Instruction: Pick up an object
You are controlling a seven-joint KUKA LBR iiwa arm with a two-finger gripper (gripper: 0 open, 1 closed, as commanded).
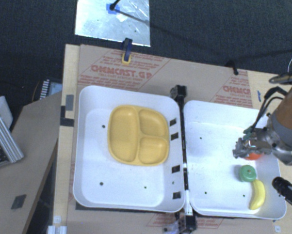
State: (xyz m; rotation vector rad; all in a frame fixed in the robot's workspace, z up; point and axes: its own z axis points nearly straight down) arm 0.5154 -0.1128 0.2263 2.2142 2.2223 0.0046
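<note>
1. Claw (245, 148) sits low in the right bin (205, 198), right side; can't tell how far it's open or whether it grips anything.
2. Orange-red object (254, 156) just beside the claw, partly hidden.
3. Green round item (247, 173) just nearer, banana (257, 195) next to it near the bin's near-right corner.
4. Yellow divided plate (137, 135) in the left bin (87, 185).

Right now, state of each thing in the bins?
Yellow divided plate: upright in the left bin, nothing in its compartments.
Green round object: resting in the right bin, untouched.
Banana: lying flat by the near right corner.
Orange object: partly hidden under the claw.
</note>
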